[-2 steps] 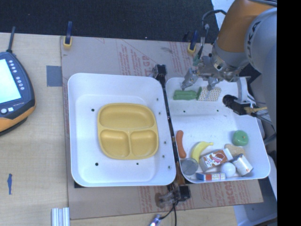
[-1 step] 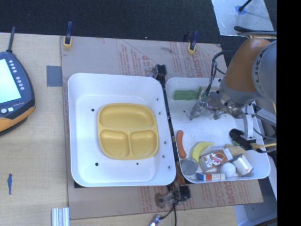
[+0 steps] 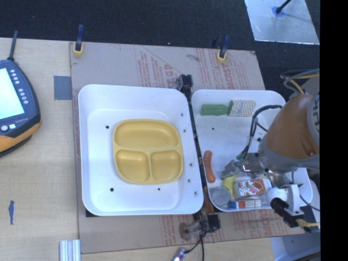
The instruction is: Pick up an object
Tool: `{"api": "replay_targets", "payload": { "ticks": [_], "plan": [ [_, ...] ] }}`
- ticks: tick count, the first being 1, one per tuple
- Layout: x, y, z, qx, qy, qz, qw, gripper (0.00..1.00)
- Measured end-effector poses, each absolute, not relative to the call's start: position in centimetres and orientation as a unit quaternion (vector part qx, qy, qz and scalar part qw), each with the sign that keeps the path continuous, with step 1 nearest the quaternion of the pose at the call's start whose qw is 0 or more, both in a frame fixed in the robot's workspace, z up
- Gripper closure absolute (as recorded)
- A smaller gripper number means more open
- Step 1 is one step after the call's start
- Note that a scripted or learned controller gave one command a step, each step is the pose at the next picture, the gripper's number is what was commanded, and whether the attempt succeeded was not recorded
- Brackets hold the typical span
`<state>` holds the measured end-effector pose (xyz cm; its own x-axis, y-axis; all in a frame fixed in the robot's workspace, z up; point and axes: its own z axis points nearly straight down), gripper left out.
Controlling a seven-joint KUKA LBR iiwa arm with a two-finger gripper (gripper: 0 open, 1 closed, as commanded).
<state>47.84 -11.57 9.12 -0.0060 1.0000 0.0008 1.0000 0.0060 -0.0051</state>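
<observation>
In the right bin (image 3: 217, 140), my gripper (image 3: 241, 167) hangs low over a cluster of objects near the front. Under and around it lie a yellow item (image 3: 227, 174), a red-and-white packet (image 3: 252, 188) and a grey round lid (image 3: 220, 196). An orange-red sausage (image 3: 209, 166) lies by the bin's left wall. A green object (image 3: 215, 110) and a speckled sponge (image 3: 242, 108) rest at the bin's far end. The arm's orange band (image 3: 291, 129) covers the bin's right side.
The left bin (image 3: 95, 145) holds a yellow three-compartment plate (image 3: 147, 150). A teach pendant (image 3: 15, 105) lies at the bench's left edge. Clamps (image 3: 221, 53) stand at the cardboard's far edge. Cables and a connector (image 3: 198, 230) sit at the front between the bins.
</observation>
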Motion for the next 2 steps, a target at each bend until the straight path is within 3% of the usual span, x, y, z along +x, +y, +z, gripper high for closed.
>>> {"api": "replay_targets", "payload": {
  "ticks": [1, 2],
  "plan": [
    [47.9, -11.6, 10.1, -0.703, -0.712, 0.0020, 0.002, 1.00],
    [53.4, -5.2, 19.2, -0.705, -0.709, 0.0004, 0.001, 1.00]
  ]
}}
